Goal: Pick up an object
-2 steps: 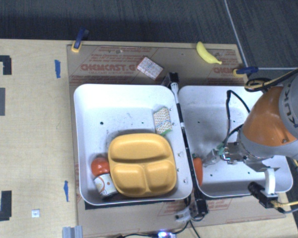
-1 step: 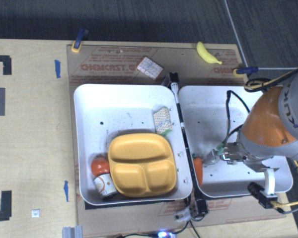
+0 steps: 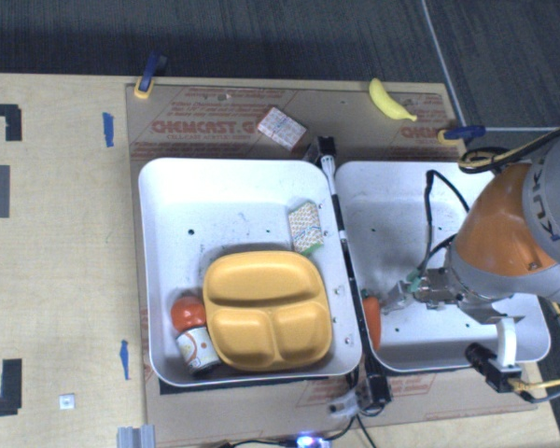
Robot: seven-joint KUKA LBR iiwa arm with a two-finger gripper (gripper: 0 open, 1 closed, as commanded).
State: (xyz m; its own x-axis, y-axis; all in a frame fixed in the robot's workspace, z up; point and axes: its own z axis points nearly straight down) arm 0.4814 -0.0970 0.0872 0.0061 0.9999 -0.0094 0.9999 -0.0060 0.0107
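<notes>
The right bin (image 3: 448,194) holds a small orange-red object (image 3: 371,319) against its left wall, near the front corner. My gripper (image 3: 399,297) is low inside this bin, just right of and slightly behind that object; whether it touches the object is unclear. The grey arm with its orange band (image 3: 504,231) reaches in from the right. In the left bin (image 3: 168,203) lie a large yellow divided tray (image 3: 265,306), a red-orange piece (image 3: 188,313), a white can with orange print (image 3: 197,347) and a patterned packet (image 3: 304,225).
Behind the bins on the cardboard lie a yellow toy banana (image 3: 390,99) and a small patterned packet (image 3: 281,127). Blue clamps (image 3: 150,71) hold the board's edges. A black bar (image 3: 341,241) runs between the bins. Cables hang near the arm.
</notes>
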